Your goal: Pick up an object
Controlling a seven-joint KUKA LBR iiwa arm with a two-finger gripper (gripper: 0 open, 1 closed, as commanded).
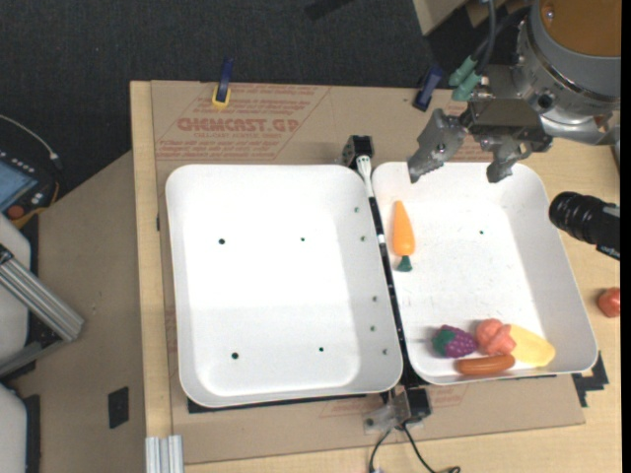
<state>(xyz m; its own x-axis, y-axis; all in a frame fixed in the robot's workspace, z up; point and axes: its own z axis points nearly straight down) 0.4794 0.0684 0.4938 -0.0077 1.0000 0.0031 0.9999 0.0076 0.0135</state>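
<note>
So the grey two-finger gripper (459, 158) is hanging over the far edge of the right-hand shallow white plastic bin (552, 264), up near its back rim. Its two dark fingers (427, 156) are spread wide apart with nothing between them, just bare bin floor showing through the gap.

The stuff to grab is all in that right bin. There's a small orange plastic toy carrot with a green stem end (402, 230) lying lengthwise right along the bin's left wall, stem pointing toward the camera. It sits nearer the camera than the gripper and a bit to the left of it, not touching it.

Down in the near corner of the same bin there's a little huddle of toy food: a purple plastic grape bunch (455, 342), a pinkish-orange lumpy toy piece (496, 335) just beside it, a yellow rounded piece (533, 347) at the right end, and a reddish-brown sausage-shaped toy (484, 366) lying across the front of them. They all look like they're touching or very nearly so. That pile is well apart from the gripper.

The left-hand white bin (197, 294) sits snug against the right one, and both rest on a brown cardboard sheet (256, 121) with red printing.
</note>
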